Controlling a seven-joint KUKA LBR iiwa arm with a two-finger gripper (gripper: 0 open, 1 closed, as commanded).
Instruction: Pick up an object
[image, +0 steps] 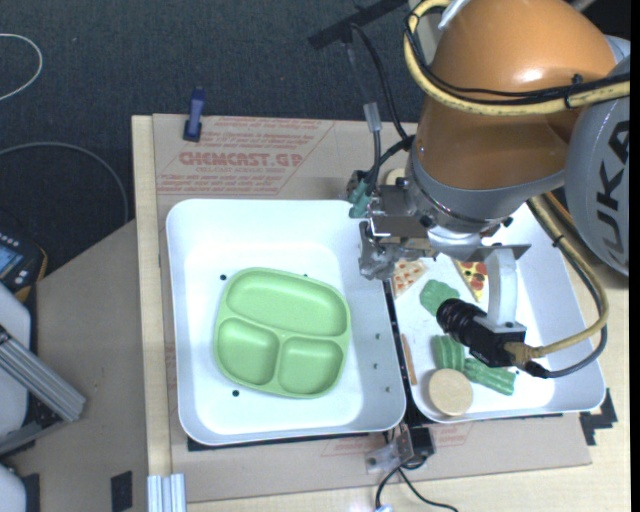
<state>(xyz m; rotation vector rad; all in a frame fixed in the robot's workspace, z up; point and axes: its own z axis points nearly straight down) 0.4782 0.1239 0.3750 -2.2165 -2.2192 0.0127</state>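
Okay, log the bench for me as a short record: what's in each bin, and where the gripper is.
left bin: one green divided plate
right bin: pizza slice, green pieces, tan disc
gripper: over the right bin's upper-left corner in the view, beside the pizza slice
grasp: nothing visibly held

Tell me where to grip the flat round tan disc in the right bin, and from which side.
The round tan disc lies flat, so come from straight above and pinch its rim, probably far-left to near-right: the green ridged piece crowds its far-right edge.
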